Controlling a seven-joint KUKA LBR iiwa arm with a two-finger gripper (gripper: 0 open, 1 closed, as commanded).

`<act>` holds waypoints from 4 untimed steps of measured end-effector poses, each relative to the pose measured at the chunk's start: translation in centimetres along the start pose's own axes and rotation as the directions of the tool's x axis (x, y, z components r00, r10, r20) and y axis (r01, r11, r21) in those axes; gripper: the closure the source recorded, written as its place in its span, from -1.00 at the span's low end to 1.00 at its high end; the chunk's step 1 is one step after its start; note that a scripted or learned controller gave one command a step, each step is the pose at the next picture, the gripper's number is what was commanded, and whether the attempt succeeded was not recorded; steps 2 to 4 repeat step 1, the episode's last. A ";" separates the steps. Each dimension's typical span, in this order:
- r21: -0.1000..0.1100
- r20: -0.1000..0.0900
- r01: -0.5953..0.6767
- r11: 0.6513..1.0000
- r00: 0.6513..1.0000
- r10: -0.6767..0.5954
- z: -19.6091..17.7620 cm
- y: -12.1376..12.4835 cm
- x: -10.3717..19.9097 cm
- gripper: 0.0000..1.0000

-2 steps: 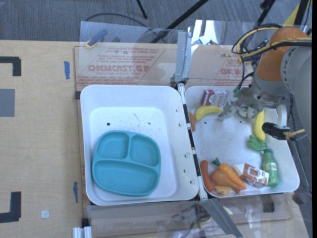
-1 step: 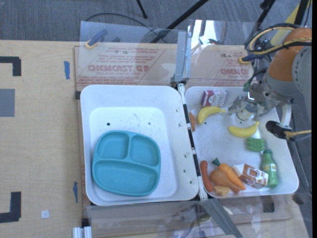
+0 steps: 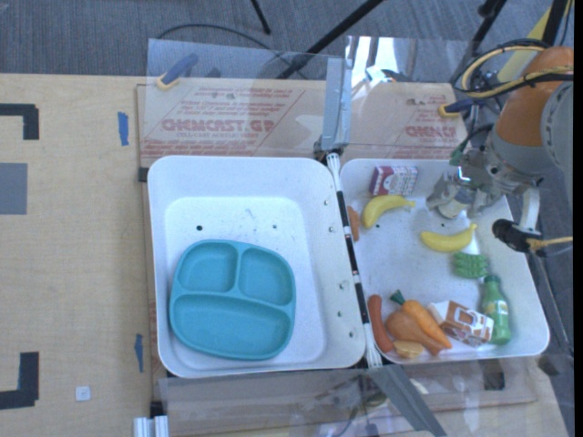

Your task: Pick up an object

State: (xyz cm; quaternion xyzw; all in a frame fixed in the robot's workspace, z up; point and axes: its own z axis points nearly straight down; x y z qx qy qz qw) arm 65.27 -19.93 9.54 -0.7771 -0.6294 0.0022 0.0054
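Two bananas (image 3: 386,208) (image 3: 449,239) sit near our gripper (image 3: 453,200); can't tell its grip state, so we'd center over one, then drop straight down.

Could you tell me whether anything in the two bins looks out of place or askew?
Nothing looks spilled or damaged. The green bottle lies on its side in the right bin, and a small carton lies tilted beside the carrots. The teal plate sits flat in the left bin.
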 end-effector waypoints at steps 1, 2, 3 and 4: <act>-0.007 0.005 0.080 0.997 0.997 -0.080 -14.6 -5.4 2.8 1.00; -0.007 0.005 0.080 0.997 0.997 -0.080 -14.6 -5.4 2.8 1.00; -0.007 0.005 0.080 0.997 0.997 -0.080 -14.6 -5.4 2.8 1.00; -0.007 0.005 0.080 0.997 0.997 -0.080 -14.6 -5.4 2.8 1.00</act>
